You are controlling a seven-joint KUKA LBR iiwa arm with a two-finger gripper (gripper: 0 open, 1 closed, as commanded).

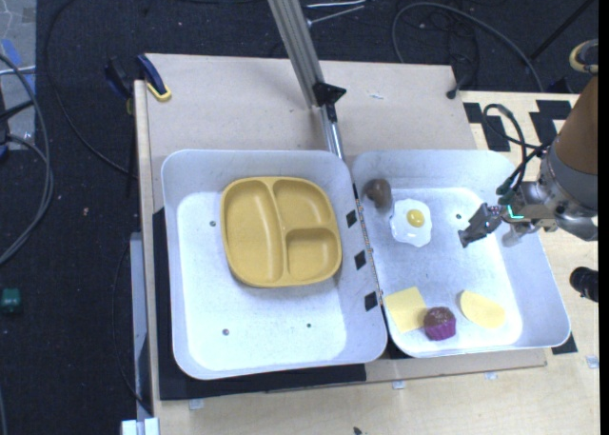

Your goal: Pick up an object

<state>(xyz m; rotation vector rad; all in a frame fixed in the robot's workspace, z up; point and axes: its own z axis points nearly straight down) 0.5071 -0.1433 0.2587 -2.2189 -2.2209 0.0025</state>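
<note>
Left bin [190, 262] holds yellow divided plate [282, 231]. Right bin [538, 281] — brown lump [378, 192], fried egg [412, 222] left of fingers; cheese slice [404, 308], purple piece [439, 323], yellow piece [482, 309] below. Gripper [476, 229] near egg — finger state unclear.

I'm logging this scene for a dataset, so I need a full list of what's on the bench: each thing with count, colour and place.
white bins: 2, white, side by side on the bench
divided plate: 1, yellow, three compartments, in the left bin
fried egg toy: 1, white with yellow yolk, upper middle of the right bin
brown round item: 1, brown, upper left corner of the right bin
cheese square: 1, pale yellow, lower left of the right bin
purple item: 1, purple, beside the cheese square
yellow oval piece: 1, yellow, lower right of the right bin
arm: 1, grey with orange band, from the right
gripper: 1, dark, over the right bin, right of the egg
</note>
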